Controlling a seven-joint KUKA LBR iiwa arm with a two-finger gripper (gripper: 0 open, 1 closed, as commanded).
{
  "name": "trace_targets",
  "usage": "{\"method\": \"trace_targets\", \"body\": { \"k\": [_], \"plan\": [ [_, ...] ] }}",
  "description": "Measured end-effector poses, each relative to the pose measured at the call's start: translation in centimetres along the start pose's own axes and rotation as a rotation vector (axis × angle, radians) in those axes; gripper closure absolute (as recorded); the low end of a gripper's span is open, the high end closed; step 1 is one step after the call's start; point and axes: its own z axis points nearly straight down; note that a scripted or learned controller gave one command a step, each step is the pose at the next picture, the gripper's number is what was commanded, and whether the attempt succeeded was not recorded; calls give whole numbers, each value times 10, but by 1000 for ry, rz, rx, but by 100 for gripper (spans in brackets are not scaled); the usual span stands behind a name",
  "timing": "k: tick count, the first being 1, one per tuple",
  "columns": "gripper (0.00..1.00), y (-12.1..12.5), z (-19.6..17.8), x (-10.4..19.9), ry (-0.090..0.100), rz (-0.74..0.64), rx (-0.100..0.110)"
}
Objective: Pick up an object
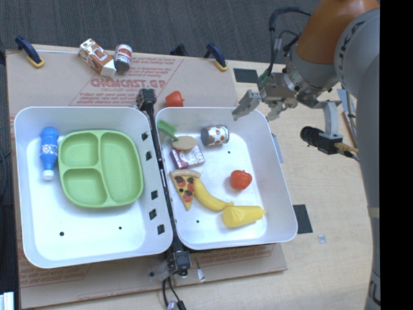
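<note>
My gripper (261, 106) hangs open over the far right corner of the right bin (274, 173), with nothing between its fingers (244, 104). Just left of it and below, a small can (215, 135) lies on its side in the bin. Further forward are a red tomato (240, 179), a banana (210, 197), a yellow fruit (243, 215) and a pizza slice (184, 186). A brown bun (184, 143), a pink packet (192, 157) and a green piece (167, 129) sit near the bin's left wall.
The left bin (39, 231) holds a green divided plate (101, 168) and a blue bottle (49, 152). Behind the bins on the cardboard lie a red object (174, 99), a small carton (95, 55) and a can (122, 57). Blue clamps (216, 55) grip the board's far edge.
</note>
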Motion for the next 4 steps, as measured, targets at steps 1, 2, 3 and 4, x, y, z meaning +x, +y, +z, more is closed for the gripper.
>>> {"method": "trace_targets", "body": {
  "k": [1, 2, 3, 4],
  "plan": [
    [0, -25, 174, 24, 0, 1, -5],
    [100, -24, 163, 26, 2, -3, -5],
    [100, 29, 45, -33, -2, 1, -6],
    [0, 28, 46, -32, -1, 0, -3]
  ]
}}
